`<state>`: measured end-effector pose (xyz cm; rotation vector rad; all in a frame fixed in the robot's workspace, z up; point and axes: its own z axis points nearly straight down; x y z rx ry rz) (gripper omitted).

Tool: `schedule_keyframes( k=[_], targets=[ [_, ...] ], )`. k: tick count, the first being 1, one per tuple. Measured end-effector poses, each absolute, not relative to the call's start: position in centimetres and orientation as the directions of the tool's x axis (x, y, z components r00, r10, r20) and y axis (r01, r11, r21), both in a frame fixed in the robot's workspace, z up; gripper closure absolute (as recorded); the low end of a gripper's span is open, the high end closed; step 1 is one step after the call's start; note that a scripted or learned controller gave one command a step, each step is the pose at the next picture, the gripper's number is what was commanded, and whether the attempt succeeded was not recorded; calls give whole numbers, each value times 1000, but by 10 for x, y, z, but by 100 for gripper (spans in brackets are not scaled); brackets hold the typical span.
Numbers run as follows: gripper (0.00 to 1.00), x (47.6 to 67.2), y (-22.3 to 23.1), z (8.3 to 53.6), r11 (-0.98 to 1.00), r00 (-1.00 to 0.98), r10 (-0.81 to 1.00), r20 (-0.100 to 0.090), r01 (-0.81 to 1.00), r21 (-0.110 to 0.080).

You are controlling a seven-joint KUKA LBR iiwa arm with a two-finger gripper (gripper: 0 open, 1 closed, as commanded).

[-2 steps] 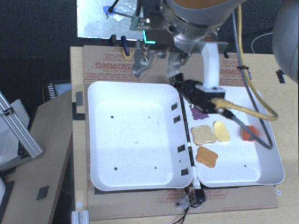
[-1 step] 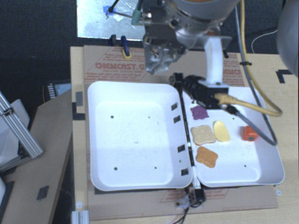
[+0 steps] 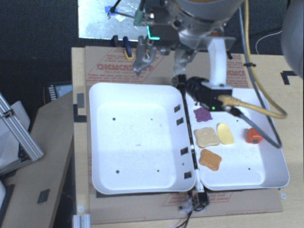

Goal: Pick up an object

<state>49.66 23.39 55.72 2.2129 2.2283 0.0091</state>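
Crowding the right bin: five small food pieces

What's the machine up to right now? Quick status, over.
Gripper up above the bins' far edge, nothing seen held. Five small items lie in right bin, including orange piece and red piece. Nothing blocking them.

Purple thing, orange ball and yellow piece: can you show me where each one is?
purple thing [image 3: 203,114], camera view, its middle.
orange ball [image 3: 253,136], camera view, its rounded top.
yellow piece [image 3: 225,133], camera view, its middle.
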Motion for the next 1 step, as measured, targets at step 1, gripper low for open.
schedule_keyframes(
  k=[1],
  targets=[
    [100,497,234,568,9,-9,1000,5,1000,7]
  ],
)
